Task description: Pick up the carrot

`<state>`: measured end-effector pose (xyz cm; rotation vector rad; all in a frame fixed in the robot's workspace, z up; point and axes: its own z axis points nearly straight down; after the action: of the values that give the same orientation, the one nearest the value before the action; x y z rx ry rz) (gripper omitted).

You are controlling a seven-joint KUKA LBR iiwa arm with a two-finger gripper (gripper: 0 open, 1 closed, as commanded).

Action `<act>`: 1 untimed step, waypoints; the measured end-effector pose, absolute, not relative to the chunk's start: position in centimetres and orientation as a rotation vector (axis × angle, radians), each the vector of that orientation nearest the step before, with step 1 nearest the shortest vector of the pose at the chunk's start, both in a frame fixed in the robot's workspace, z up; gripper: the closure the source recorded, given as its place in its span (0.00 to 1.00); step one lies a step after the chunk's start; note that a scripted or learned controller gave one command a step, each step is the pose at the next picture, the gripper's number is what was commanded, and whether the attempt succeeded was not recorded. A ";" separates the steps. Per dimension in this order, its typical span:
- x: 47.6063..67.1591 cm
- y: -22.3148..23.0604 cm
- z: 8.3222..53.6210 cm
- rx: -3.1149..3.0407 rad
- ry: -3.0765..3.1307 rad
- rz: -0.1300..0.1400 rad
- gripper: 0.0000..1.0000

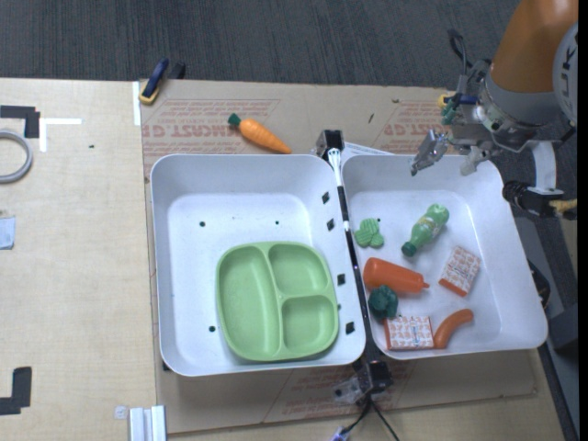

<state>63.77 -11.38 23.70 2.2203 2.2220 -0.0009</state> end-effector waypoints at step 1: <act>64.3 -3.9 19.2 2.228 2.216 -0.003 0.00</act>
<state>64.25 -3.94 19.18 2.2276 2.2164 -0.0028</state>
